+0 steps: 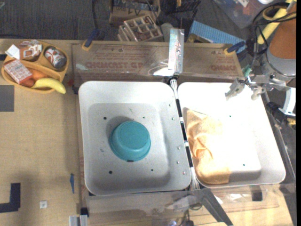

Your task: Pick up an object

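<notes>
The pincer (244, 89), prongs spread and grasping nothing, hangs at the upper right of the frame above the right white bin (270, 140). Approach step, I judge; next it must descend onto the crumpled orange cloth (207, 147) lower left

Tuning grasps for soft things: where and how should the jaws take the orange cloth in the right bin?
Probably pinch a raised fold near the middle of the orange cloth, coming straight down. It lies crumpled against the right bin's left wall, so a side approach is blocked there.
</notes>
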`<state>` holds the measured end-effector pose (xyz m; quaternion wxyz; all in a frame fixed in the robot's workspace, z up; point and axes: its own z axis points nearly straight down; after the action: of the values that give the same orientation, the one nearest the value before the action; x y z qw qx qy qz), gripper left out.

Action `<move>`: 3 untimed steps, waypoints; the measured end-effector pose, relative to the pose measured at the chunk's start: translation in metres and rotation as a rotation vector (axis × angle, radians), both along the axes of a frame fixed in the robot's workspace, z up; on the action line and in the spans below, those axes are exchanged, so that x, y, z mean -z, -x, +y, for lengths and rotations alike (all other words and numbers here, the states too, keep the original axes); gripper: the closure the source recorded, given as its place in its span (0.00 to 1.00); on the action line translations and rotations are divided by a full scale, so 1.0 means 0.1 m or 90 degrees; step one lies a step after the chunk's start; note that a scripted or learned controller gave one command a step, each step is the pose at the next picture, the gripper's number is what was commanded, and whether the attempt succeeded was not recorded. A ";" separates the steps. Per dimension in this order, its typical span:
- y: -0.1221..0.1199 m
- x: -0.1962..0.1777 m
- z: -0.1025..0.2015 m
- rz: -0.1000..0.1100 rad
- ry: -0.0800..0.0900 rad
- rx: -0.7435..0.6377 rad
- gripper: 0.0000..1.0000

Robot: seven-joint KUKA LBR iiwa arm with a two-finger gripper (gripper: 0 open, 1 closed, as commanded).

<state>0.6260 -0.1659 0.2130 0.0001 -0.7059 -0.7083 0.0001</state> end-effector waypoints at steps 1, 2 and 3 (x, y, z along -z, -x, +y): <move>0.50 0.59 0.42 0.000 0.000 -0.011 0.00; 0.34 1.24 0.45 -0.005 0.000 -0.078 0.00; 0.33 1.13 0.43 -0.008 0.000 -0.074 1.00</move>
<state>0.5929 -0.1230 0.0998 -0.0045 -0.6633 -0.7483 -0.0040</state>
